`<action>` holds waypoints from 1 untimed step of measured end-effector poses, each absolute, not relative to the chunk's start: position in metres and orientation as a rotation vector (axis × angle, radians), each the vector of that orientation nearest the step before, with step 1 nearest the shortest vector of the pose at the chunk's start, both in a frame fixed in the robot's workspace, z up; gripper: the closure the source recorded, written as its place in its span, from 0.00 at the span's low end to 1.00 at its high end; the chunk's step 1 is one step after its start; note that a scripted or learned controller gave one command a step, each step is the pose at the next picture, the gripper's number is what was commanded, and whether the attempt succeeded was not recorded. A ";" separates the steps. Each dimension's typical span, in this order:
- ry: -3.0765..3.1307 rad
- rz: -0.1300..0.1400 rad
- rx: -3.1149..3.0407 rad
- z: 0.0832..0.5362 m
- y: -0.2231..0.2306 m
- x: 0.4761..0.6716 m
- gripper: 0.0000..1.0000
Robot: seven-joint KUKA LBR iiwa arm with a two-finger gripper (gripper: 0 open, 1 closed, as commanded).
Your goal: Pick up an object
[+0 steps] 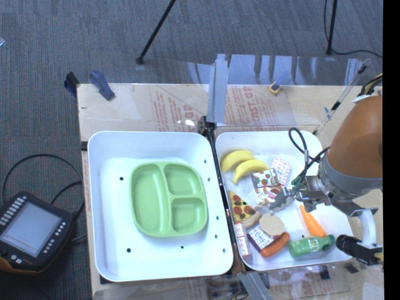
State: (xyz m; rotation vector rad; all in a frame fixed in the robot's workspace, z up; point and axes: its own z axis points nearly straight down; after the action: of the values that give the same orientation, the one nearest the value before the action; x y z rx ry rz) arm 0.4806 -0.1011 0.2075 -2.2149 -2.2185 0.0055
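Gripper (286,199) low in right bin (312,144), over packets (267,187) beside bananas (245,165); finger state unclear, cannot tell. Risk: clutter tight, fingers may snag neighbouring packet or slip off flat wrapper.

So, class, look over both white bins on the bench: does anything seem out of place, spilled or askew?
Nothing is spilled or damaged. The green three-compartment plastic tray lies slightly skewed in the left white bin, while the toy foods, such as the yellow bananas and green bottle, are jumbled in the right white bin.
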 end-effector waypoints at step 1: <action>-2.344 0.001 -2.086 0.187 -0.205 0.480 0.00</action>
State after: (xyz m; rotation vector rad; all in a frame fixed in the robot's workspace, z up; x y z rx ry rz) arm 0.4802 -0.2054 0.1874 -2.0859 -2.3443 0.0009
